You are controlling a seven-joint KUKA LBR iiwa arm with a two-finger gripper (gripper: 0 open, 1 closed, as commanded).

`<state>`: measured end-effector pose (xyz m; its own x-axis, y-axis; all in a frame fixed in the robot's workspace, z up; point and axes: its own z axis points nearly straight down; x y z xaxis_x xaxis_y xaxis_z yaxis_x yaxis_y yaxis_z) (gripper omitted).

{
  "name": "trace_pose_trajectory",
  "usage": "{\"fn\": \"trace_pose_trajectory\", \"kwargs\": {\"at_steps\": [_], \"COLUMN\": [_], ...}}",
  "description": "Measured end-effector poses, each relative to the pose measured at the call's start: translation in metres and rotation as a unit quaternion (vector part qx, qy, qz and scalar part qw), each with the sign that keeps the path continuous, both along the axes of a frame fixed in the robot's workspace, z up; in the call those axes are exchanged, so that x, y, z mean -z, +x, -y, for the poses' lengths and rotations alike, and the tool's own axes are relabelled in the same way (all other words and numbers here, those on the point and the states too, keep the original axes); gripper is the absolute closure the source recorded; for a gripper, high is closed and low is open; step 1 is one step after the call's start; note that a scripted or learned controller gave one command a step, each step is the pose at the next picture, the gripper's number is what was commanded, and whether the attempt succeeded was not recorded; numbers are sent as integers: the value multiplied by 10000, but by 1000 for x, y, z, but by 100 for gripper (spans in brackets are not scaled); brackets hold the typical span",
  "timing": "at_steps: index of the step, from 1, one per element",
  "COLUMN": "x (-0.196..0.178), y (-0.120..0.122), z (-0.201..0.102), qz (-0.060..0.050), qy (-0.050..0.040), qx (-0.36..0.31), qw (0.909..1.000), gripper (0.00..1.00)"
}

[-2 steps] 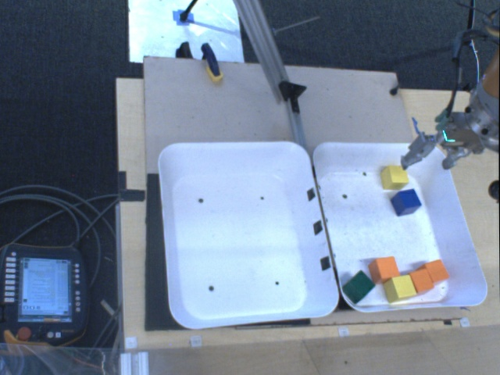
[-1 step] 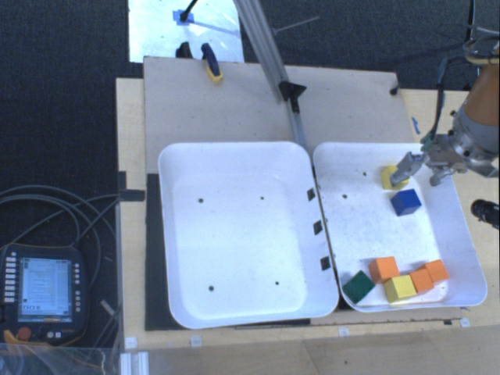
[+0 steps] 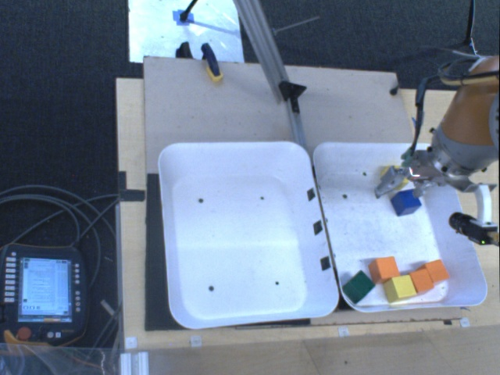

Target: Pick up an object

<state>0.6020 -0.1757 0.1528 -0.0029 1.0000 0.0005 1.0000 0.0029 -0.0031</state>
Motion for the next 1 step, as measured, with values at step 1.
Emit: {"fn": "trace_pose_trajectory", "kwargs": {"at_steps": [1], "x": [40], "y": [4], "z": [4], "qz": [87], "qy": [-58], "qx": [4], "qw": [9999], "gripper": [0]}}
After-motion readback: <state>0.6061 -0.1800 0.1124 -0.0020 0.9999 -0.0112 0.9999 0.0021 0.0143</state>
